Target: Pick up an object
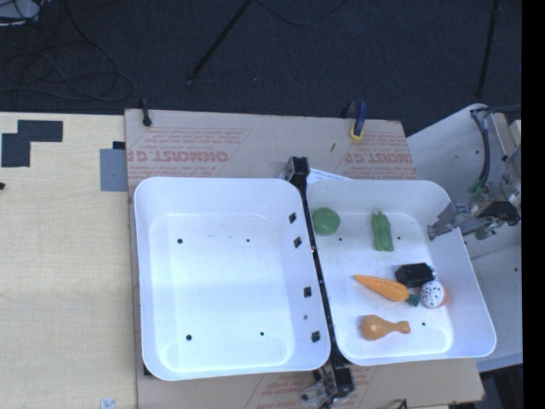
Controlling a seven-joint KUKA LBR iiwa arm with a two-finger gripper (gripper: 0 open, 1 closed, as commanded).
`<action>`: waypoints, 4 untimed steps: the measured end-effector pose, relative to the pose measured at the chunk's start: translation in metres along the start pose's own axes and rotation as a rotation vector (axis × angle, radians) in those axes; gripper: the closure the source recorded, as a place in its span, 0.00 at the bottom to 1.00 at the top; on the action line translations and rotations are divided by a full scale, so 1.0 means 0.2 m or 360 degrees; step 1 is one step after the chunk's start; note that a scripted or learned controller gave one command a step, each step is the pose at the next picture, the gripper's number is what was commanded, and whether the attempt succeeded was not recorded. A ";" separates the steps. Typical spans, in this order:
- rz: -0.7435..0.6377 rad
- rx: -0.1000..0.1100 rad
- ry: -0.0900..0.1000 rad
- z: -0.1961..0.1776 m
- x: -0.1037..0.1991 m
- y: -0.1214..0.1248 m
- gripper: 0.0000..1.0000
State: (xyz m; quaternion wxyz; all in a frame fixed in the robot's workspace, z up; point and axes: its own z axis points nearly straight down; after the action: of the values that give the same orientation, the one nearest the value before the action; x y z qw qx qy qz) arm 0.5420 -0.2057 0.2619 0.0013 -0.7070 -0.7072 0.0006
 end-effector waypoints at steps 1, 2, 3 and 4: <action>-0.0006 0.0012 0.0007 0.49 0.21 0.16 0.00; 0.0001 0.0004 0.0001 0.41 0.19 0.16 1.00; -0.0010 -0.0028 -0.0005 -0.18 0.36 0.53 1.00; -0.0009 -0.0003 0.0001 -0.28 0.72 0.44 1.00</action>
State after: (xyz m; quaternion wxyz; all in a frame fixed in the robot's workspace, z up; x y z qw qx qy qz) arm 0.6294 -0.0621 0.3188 0.0010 -0.7051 -0.7091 -0.0003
